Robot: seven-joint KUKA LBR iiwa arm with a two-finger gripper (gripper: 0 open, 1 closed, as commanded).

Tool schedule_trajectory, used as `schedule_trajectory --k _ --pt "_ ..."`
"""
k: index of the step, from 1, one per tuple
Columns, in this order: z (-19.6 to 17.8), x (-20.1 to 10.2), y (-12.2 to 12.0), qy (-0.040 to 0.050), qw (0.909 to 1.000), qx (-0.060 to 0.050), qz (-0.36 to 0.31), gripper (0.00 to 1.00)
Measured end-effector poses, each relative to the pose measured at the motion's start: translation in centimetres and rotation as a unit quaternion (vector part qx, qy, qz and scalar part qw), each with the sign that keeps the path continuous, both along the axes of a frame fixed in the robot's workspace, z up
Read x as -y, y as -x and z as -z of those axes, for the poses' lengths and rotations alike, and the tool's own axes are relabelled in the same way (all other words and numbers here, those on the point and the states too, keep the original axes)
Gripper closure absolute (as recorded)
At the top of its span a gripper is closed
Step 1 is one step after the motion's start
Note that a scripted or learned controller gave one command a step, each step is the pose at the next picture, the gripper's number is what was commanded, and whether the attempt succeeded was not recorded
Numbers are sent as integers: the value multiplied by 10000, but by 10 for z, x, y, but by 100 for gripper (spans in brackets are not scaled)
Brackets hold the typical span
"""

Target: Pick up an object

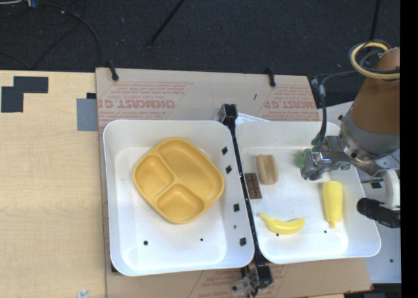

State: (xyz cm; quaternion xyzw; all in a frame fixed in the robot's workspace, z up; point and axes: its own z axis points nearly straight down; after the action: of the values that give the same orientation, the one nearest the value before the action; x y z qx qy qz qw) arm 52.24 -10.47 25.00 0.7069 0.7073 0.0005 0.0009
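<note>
Cardboard sheet (163, 97) under white bins (117, 159); dark floor (196, 22) behind.

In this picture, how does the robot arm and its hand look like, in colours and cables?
The arm has a broad orange-brown band above a grey wrist section. A yellow cable loop sits at its top, and a dark cable runs down its side. The hand is small, of grey metal, with a green spot beside it.

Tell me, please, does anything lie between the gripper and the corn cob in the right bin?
Nothing visible does. The gripper hangs over the right bin, and the corn cob lies just beside and below it in this view, with bare bin floor between. The banana and the tan block lie off to the side.
</note>
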Motion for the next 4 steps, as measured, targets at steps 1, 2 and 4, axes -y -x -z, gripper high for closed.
schedule_trajectory --k 1,2,4 --pt "-48 1 -1 -1 10000 -1 -1 100" --pt "-45 -50 -13 -7 10000 -21 -19 100" --pt "-30 -141 -35 -1 10000 -26 -9 100"
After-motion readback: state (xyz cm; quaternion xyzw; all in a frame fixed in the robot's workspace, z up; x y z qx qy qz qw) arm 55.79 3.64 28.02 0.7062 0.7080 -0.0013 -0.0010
